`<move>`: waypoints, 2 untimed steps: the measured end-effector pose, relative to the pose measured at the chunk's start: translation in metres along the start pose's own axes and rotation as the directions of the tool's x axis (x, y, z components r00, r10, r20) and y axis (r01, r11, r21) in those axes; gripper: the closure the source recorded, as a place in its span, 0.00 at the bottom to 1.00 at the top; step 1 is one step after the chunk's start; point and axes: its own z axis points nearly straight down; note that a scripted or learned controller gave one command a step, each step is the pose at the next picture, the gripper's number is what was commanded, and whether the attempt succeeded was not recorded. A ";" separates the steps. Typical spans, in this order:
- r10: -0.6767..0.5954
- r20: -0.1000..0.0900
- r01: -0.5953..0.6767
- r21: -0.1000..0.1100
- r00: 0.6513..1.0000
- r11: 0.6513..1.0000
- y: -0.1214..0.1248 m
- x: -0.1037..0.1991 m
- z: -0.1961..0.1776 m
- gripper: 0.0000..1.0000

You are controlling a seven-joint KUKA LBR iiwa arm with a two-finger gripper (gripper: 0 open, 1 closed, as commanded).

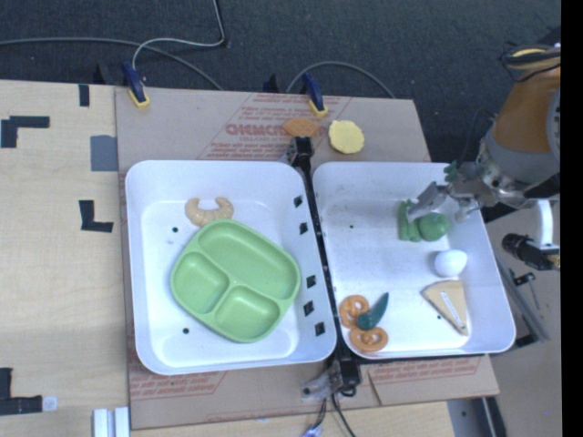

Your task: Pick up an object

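From the camera above, my end effector [426, 209] sits low in the right bin [364, 189], toward its far right corner, right over a green toy vegetable [426, 228] that lies just on the near side of my fingertips. I cannot tell whether my fingers are apart or closed, nor whether the green piece is between them or merely beside them. Its long axis seems to run roughly along the bin's far wall. Toward the near edge lie a white egg [449, 262], a pale wedge [447, 304] and pretzels with a dark green piece [365, 321]. The left bin [146, 189] holds a green divided plate [236, 280] and a tan croissant [209, 210]. A yellow round [346, 137] rests on the counter beyond the bins. Judging by position, the green vegetable is my nearest target, almost straight below.
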 end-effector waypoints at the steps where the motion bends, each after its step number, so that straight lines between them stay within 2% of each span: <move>1: 0.000 0.001 0.000 -0.001 1.000 1.000 0.033 0.002 0.083 0.00; 2: -0.001 0.002 0.001 -0.004 1.000 1.000 0.050 0.032 0.099 0.00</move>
